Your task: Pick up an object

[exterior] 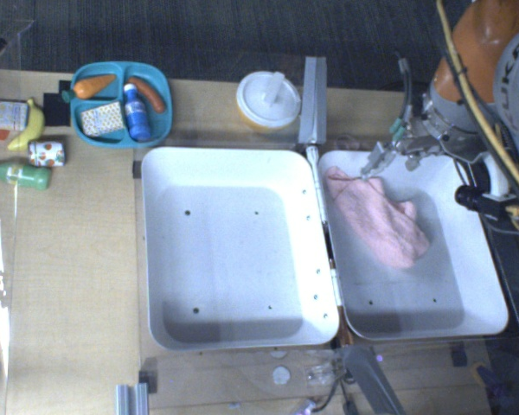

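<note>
The gripper [376,164] pinches the top corner of a crumpled pink cloth [383,220], its fingers closed on the fabric, the rest lying in the right bin [480,314], beside the left bin [156,258].

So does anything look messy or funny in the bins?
A little. The pink cloth in the right bin lies crumpled in a heap, with one corner pulled up toward the gripper. Nothing looks spilled or broken.
</note>
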`<act>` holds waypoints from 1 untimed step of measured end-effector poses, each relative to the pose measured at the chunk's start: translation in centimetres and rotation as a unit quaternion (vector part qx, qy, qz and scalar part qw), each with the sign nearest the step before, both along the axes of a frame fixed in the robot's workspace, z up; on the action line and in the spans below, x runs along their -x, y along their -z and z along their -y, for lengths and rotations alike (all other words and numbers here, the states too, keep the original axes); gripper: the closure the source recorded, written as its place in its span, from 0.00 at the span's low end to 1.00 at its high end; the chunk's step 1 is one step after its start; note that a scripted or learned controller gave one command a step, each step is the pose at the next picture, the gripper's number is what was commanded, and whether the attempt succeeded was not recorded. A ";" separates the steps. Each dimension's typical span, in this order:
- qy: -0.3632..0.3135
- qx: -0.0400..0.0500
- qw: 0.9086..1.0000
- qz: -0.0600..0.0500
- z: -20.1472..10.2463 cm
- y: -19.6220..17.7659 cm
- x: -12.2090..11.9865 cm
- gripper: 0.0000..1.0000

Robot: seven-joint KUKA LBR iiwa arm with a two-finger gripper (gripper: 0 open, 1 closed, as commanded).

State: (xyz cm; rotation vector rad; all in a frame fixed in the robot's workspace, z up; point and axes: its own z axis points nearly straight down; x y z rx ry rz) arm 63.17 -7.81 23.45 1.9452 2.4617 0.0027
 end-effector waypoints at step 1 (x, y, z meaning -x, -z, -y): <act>0.053 0.000 0.999 -0.002 5.8 9.5 0.3 0.00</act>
